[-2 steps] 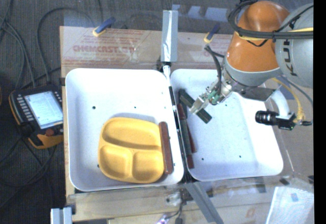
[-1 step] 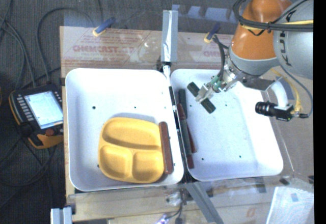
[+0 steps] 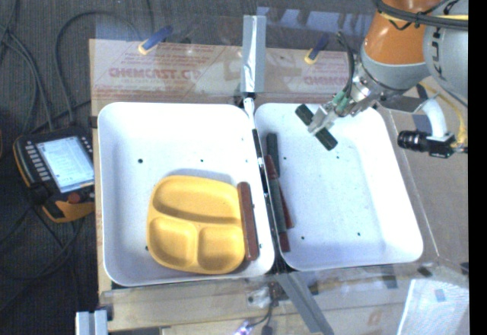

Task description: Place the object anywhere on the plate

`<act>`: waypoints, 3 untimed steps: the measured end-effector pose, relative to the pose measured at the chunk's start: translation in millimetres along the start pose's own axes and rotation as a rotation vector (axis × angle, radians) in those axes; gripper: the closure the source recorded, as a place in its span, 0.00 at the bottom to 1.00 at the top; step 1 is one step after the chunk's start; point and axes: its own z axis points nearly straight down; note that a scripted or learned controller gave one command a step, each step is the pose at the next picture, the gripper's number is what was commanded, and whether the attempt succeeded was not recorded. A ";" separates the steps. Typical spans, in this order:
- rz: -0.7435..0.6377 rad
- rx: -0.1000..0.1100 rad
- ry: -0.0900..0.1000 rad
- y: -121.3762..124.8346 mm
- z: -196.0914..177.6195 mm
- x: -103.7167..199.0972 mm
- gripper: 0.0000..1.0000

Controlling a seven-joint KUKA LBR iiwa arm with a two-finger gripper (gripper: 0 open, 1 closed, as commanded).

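A yellow plate [image 3: 196, 233] with three compartments lies in the left bin [image 3: 122, 173], toward its front. A thin brown stick [image 3: 246, 221] rests along the plate's right rim. In the right bin [image 3: 358, 196], a black bar [image 3: 272, 149] and a reddish-brown stick [image 3: 279, 208] lie against the left wall. My gripper [image 3: 316, 126] hangs over the back of the right bin, right of the black bar and apart from it. It is open, with nothing between its two black fingers [image 3: 305, 114].
The grey arm with its orange band [image 3: 407, 10] comes in from the upper right. A metal post [image 3: 253, 59] stands behind the wall between the bins. A handheld pendant [image 3: 57, 166] lies left of the bench, with cables on the floor.
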 end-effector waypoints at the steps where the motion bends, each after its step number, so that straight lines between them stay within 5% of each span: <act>1: -0.136 0.001 0.000 51.3 7.8 49.9 1.00; 2: -0.260 -0.001 -0.004 82.4 -25.7 36.2 1.00; 3: -0.435 0.000 -0.001 27.0 -79.4 78.5 1.00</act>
